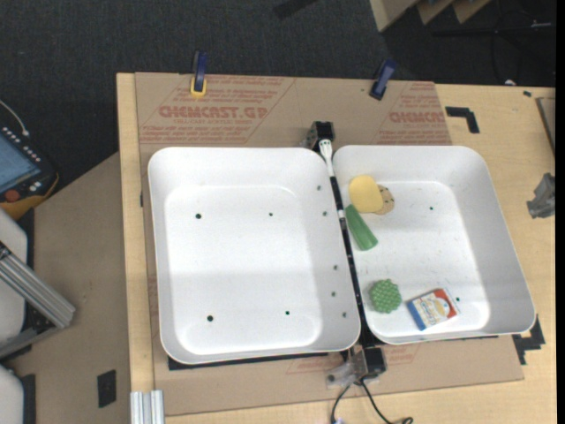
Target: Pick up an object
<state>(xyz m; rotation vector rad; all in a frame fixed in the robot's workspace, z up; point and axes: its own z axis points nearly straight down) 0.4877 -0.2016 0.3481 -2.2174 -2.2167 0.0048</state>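
Observation:
The right bin holds several small objects. A yellow rounded piece lies near its upper left, and a green tapered stick sits just below it along the divider. A green bumpy ball rests near the front edge. Beside the ball lies a small red, white and blue packet. A grey bit of my gripper pokes in at the right edge, outside the right bin and well away from every object. Nothing is held in it.
The left bin stands next to the right one on a brown cardboard sheet. Blue clamps pin the sheet at the back. A cable and connector lie at the front between the bins.

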